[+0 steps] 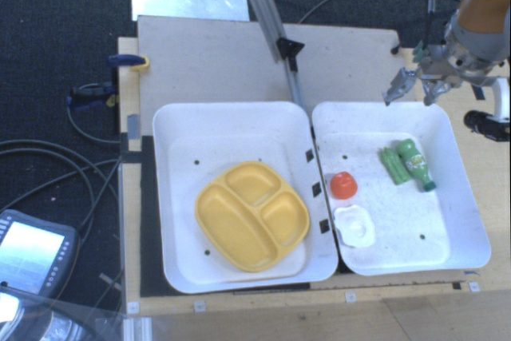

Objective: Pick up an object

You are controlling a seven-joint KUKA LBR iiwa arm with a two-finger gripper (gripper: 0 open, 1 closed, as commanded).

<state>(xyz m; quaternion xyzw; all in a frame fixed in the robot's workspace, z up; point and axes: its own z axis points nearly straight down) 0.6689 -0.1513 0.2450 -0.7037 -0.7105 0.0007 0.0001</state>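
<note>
At upper right of the frame, I see my claw (413, 89) hanging spread apart, nothing gripped, above the green plastic bottle (417, 164).

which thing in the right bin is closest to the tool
The green bottle, lying near the bin's far right side below the open tool. The red object and white object sit farther, by the left wall.

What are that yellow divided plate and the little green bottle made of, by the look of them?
The yellow plate looks like moulded plastic: one even colour, rounded compartment walls, a dull sheen. The green bottle also looks like plastic, smooth and slightly glossy, with a printed label; it may be a toy. Neither can be told for sure from this view.
</note>
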